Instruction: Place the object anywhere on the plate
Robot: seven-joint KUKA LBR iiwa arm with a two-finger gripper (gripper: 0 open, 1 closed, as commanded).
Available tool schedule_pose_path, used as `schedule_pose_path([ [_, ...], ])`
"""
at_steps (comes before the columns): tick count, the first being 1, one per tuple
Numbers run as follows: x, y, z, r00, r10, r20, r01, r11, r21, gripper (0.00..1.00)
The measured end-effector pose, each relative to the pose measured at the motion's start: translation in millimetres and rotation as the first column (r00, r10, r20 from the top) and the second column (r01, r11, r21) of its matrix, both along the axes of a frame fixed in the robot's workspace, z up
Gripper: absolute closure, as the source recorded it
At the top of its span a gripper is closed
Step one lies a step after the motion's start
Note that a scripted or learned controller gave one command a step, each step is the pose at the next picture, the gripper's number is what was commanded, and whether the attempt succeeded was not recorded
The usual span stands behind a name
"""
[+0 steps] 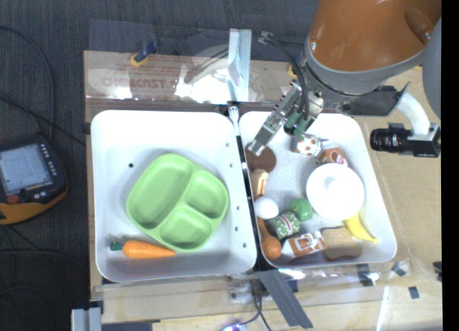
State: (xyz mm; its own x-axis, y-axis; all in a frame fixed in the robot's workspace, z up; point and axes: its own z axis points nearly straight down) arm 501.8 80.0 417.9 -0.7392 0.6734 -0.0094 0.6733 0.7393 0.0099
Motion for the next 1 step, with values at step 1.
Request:
schedule_pose_path([
  [1, -15.4, 35.5, -114.6, 0.997, 0.070, -0.022, -0.070, 0.998, -0.003, 1.00],
])
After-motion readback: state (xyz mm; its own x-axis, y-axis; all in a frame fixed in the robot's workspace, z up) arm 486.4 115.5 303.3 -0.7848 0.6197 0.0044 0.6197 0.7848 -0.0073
